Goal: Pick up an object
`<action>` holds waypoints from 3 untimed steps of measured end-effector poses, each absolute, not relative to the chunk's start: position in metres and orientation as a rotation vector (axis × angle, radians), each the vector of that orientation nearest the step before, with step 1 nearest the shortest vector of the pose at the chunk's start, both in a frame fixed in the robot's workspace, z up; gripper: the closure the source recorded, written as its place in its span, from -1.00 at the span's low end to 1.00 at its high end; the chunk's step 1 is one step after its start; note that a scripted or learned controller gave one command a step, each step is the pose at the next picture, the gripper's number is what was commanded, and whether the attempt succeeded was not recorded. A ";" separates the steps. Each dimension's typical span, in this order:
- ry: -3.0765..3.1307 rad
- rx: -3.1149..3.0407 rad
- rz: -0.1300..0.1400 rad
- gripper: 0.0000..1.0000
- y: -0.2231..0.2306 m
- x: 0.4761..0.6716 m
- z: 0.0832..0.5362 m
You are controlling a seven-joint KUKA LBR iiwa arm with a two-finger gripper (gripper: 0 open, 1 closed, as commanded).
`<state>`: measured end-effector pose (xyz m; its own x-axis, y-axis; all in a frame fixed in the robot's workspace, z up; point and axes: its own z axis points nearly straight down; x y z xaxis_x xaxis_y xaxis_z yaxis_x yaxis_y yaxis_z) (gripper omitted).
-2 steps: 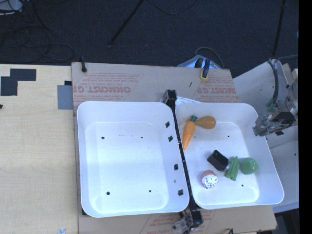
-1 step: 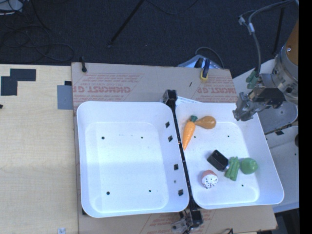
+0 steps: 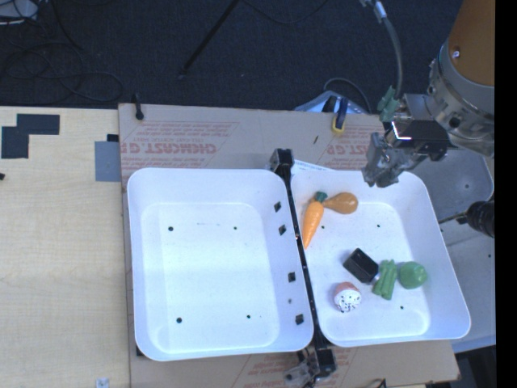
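Objects lie in the right bin (image 3: 452, 297): an orange carrot (image 3: 313, 222) with a green top at 10 o'clock, touching a tan pear-like piece (image 3: 342, 203); a black block (image 3: 361, 265) at centre; a green piece (image 3: 400, 276) beside it toward 3; a white-and-pink spotted ball (image 3: 347, 298) at 6. Near the bin's 12 o'clock rim hangs the claw (image 3: 380, 176), nothing between its fingers; whether they're apart, I cannot tell.

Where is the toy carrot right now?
The carrot lies in the right bin, near its top left corner, beside the black divider and touching an orange pear-shaped toy.
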<state>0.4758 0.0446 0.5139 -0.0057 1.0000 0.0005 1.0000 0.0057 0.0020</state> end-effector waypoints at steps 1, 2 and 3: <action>2.225 2.220 -0.005 -1.00 0.042 0.476 0.511; 2.231 2.217 -0.009 1.00 0.043 0.476 0.521; 2.229 2.219 -0.006 1.00 0.101 0.476 0.516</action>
<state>0.4756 0.1008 0.5160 -0.0049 1.0000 -0.0001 1.0000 0.0049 -0.0052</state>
